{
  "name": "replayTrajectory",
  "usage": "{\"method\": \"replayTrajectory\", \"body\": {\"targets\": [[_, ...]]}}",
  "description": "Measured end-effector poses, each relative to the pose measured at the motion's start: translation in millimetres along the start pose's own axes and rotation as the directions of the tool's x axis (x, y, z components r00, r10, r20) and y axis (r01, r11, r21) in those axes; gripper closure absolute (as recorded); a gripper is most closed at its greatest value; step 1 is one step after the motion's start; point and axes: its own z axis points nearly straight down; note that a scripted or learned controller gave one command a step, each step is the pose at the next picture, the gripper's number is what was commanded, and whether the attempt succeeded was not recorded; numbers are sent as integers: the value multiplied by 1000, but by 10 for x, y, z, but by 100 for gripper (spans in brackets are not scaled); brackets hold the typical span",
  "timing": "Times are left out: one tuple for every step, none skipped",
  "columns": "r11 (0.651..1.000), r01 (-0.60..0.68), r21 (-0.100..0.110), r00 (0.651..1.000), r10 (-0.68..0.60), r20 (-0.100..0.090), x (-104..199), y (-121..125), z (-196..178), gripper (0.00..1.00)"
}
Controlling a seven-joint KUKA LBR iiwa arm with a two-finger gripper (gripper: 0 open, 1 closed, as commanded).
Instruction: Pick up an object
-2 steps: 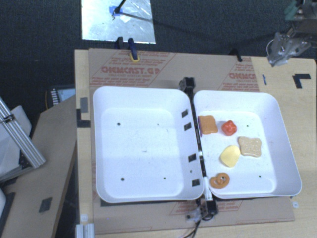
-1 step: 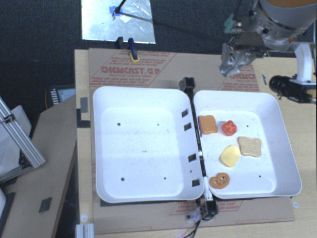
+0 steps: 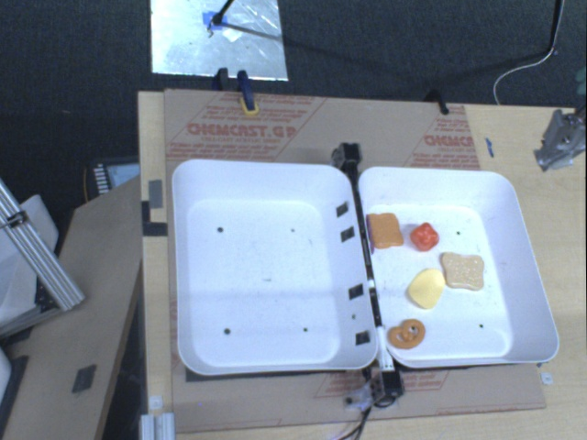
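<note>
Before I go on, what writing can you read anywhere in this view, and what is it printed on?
"CHEMCAST GP" in red, on the brown sheet under the bins, top left.
The same red print repeats on that sheet at top right, too slanted and blurred to read with certainty.
More red print shows along the sheet's front edge, unreadable.
The two white bins carry no text I can make out.

The gripper (image 3: 561,141) hangs at the far right, outside the right bin (image 3: 523,236). Well to its left and nearer the camera lie an orange slab (image 3: 385,230), red tomato (image 3: 424,236), toast (image 3: 463,270), yellow piece (image 3: 426,288) and pretzel (image 3: 406,335)
</note>
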Motion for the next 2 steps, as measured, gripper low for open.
{"method": "replayTrajectory", "body": {"targets": [[1000, 16, 3, 1000, -16, -2, 625, 27, 26, 100], [1000, 23, 4, 1000, -23, -5, 1602, 24, 28, 100]]}}
